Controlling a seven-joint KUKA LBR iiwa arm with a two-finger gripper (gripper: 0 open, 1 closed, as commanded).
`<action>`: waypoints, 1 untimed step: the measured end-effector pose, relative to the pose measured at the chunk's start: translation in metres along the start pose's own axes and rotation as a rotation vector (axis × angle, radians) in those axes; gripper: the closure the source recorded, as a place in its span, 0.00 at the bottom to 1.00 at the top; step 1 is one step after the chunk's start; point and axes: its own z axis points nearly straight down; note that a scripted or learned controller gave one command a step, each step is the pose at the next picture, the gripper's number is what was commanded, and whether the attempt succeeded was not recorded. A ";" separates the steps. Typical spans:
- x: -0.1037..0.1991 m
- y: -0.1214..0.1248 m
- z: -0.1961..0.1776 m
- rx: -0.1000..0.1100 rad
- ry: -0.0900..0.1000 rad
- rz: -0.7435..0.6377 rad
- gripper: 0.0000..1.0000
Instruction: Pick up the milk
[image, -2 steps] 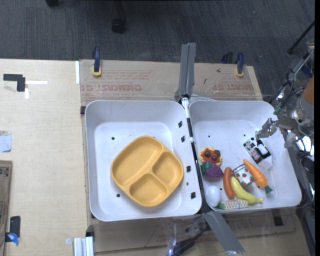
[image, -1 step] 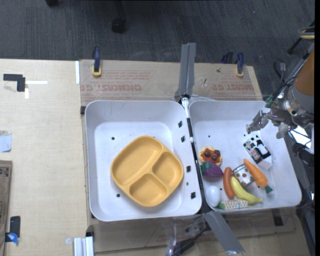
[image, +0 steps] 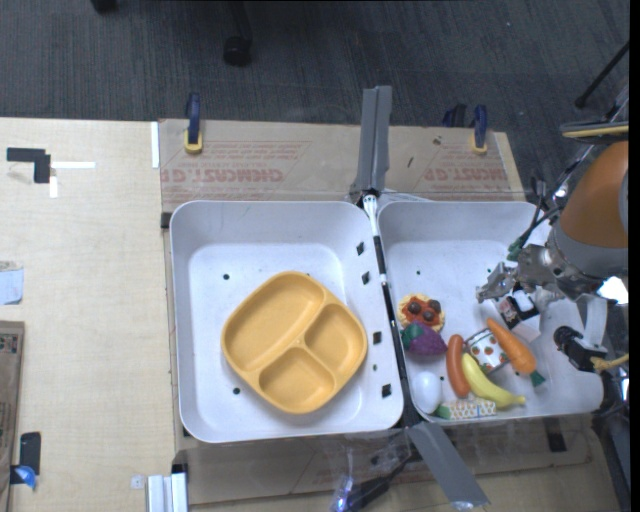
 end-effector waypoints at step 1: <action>0.048 0.021 -0.080 0.000 0.000 -0.149 0.00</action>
